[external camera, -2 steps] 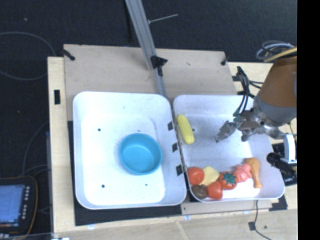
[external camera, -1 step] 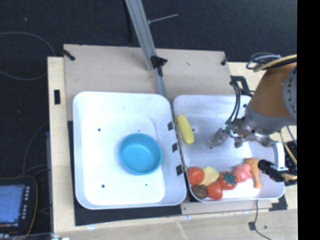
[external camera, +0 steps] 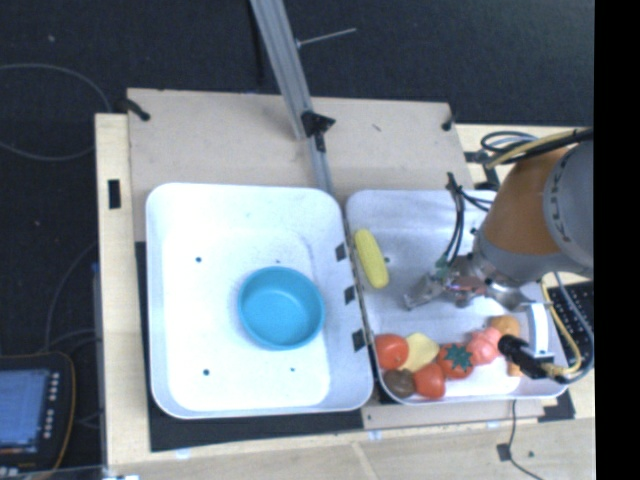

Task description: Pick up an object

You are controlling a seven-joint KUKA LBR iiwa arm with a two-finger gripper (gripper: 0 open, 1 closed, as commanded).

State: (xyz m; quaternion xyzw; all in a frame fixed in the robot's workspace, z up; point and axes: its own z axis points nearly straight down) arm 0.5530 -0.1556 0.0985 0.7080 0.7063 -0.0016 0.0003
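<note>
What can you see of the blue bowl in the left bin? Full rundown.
The blue bowl is round, light blue, smooth and plastic-looking, sitting upright with its opening up and nothing visible inside. Its rim is a slightly paler ring around a deeper, shaded inside. It rests on the floor of the left white bin, a little right of centre and toward the near side. Nothing else touches it, and it stands apart from the bin walls.

- tabletop (external camera: pixel 230 138): light tan board, seen from above at a slant, dark floor around it
- left bin (external camera: pixel 180 228): white, shallow, sits on tabletop over a black mat (external camera: pixel 143 308)
- right bin (external camera: pixel 420 218): white, just beside the left one, edges touching
- metal post (external camera: pixel 285 63) rises from tabletop's back edge, between the bins
</note>
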